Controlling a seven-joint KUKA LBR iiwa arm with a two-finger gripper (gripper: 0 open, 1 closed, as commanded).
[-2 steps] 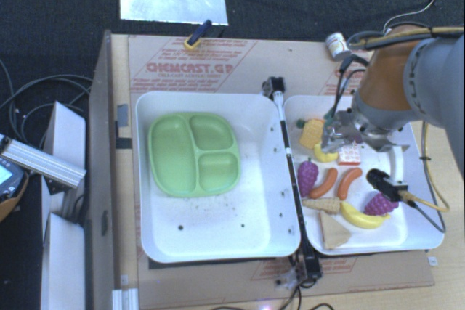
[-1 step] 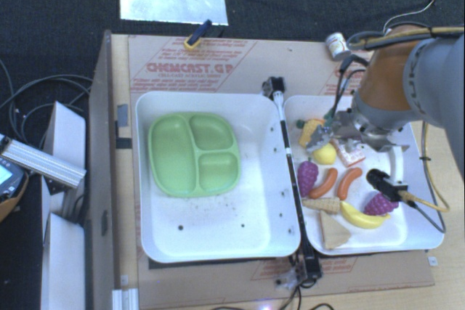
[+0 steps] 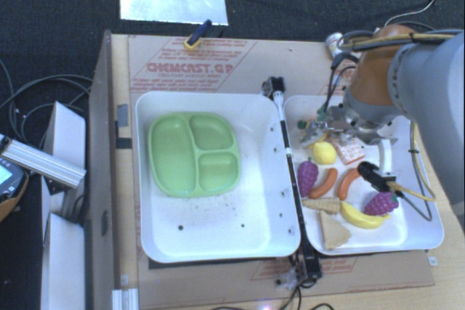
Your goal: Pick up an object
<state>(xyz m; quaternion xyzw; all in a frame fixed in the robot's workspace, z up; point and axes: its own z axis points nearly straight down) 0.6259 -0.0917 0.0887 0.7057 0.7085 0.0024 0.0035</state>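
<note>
Right bin [image 3: 429, 232], contents as seen from beside the tabletop. All appear to be small toy foods, judged light, rigid plastic with smooth, slippery skins.

- Gripper [image 3: 320, 128]: low over the far part of the right bin, at the end of the grey arm with its orange band. The state of its grasp cannot be told from here; nothing is seen held.
- Lemon [image 3: 324, 152]: yellow, rounded, just below the gripper, nearest candidate. Likely to roll or squirt out of a pinch; take it across its middle.
- Pink-and-white block [image 3: 351, 152]: just right of the lemon, beside the gripper. Flat sides, probably the surest grip.
- Purple grapes [image 3: 307, 175]: below the lemon, near the divider. Bumpy surface should give some purchase.
- Two sausages [image 3: 323, 183] [image 3: 348, 183]: orange-red, slim, lying at a slant farther below the gripper. Grip across the narrow width.
- Second grape bunch [image 3: 380, 203] and banana [image 3: 363, 216]: touching, well below and right of the gripper. Crowded; one may drag the other.
- Tan wedges [image 3: 333, 231]: flat, at the near edge, farthest from the gripper. Low profile, hard to get under.

Left bin [image 3: 156, 243]: well left of the gripper, holds a green compartment tray [image 3: 194, 154]; broad and shallow, judged awkward for a two-finger grasp.
</note>
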